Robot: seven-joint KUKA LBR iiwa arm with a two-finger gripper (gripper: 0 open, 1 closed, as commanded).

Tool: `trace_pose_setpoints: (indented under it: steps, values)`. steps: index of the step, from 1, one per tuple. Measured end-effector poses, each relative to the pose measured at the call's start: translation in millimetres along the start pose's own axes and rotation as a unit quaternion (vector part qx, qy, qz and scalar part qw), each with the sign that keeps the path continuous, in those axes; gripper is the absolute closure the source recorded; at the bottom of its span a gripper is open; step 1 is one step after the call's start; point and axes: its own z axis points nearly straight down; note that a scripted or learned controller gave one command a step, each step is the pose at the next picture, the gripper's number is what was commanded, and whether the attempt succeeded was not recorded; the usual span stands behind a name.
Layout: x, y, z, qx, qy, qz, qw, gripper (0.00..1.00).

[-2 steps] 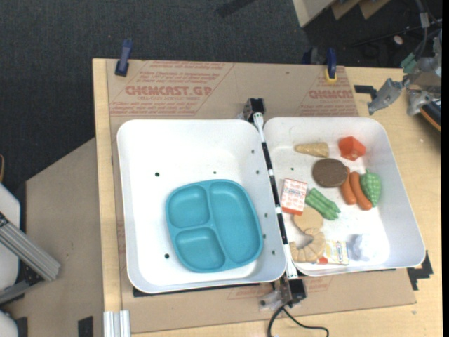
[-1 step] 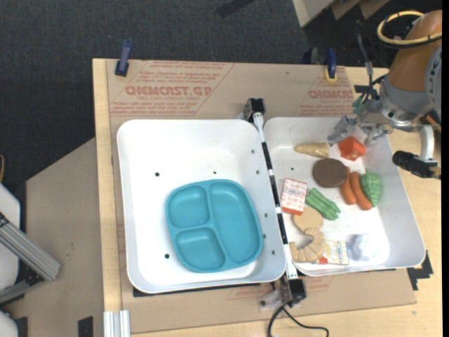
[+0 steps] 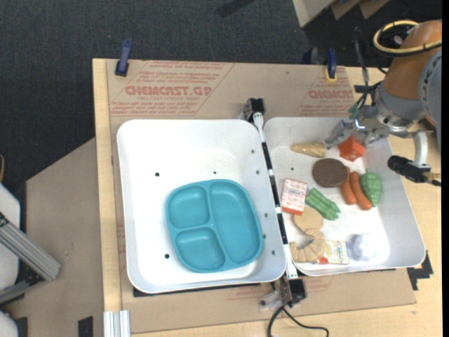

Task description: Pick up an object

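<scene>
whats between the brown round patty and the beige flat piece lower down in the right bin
In the camera view, a green ridged toy vegetable lies between the brown patty and the beige piece, its lower end touching the latter.

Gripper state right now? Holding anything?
Gripper: over the back of the right bin, right at the orange-red block. Open or closed cannot be told from this view; no object is visibly between its fingers.

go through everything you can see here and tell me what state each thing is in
gripper: low over the right bin's far end, above the orange-red block
orange-red block: lying in the bin
blue tray: flat in the left bin, compartments bare
right bin: holding a scatter of toy food
</scene>
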Motion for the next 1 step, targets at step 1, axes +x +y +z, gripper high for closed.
trace_pose_setpoints:
  steps: [1]
  values:
    - [-1.5, 0.8, 8.6, 0.001, 0.001, 0.0, 1.0, 0.0]
